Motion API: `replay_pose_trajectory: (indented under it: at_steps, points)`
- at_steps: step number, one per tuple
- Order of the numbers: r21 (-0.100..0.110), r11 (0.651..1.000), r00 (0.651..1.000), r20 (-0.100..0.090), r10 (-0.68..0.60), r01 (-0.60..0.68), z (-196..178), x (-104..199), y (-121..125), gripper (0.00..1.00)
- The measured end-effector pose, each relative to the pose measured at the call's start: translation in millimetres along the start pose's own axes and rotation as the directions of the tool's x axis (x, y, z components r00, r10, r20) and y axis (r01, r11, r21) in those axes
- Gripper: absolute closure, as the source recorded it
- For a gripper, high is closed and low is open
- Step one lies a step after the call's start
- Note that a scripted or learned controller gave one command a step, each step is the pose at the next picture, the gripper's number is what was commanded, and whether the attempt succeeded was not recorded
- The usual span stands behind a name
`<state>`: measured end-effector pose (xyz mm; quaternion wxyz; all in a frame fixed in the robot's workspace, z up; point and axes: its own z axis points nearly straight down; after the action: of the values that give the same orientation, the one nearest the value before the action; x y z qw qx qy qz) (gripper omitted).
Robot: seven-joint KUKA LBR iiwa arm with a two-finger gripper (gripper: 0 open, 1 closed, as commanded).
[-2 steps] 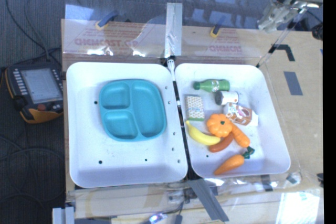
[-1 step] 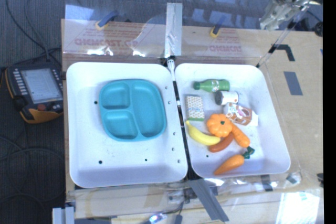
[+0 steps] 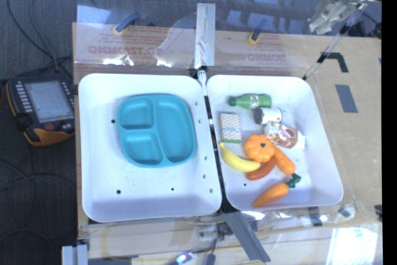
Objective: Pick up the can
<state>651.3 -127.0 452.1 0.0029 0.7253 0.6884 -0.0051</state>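
Can (image 3: 268, 115) lies on its side in the right bin (image 3: 322, 152), in the upper middle part of it, with its dark open end turned to the left. Just above it is a green bottle (image 3: 250, 100), also lying down, and the two look very near or touching. Just below the can is a small packet (image 3: 283, 135) with red and white print. Further down come an orange pumpkin (image 3: 258, 148), a yellow banana (image 3: 238, 159), a checked card or box (image 3: 230, 126) near the bin's left wall, and two carrots (image 3: 272, 194) toward the lower edge.

The left bin (image 3: 99, 183) holds a blue plate (image 3: 155, 129) with three compartments, well apart from the can.

The gripper (image 3: 330, 17) is at the upper right corner of the view, outside both bins and well apart from the can. It carries nothing, but how far it is open I cannot tell, because it is small and blurred there.

In my judgement the task is at its beginning: the can is untouched in the bin, so the approach, the closing and the lift are all left to do. The near bottle and packet may hinder a clean grasp.
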Motion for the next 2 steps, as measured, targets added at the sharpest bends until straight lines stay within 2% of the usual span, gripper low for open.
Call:
replay_pose_trajectory:
  at_steps: [2]
  points:
    - [0.001,1.0,1.0,0.008,-0.004,0.004,-18.2,2.2,1.4,1.0]
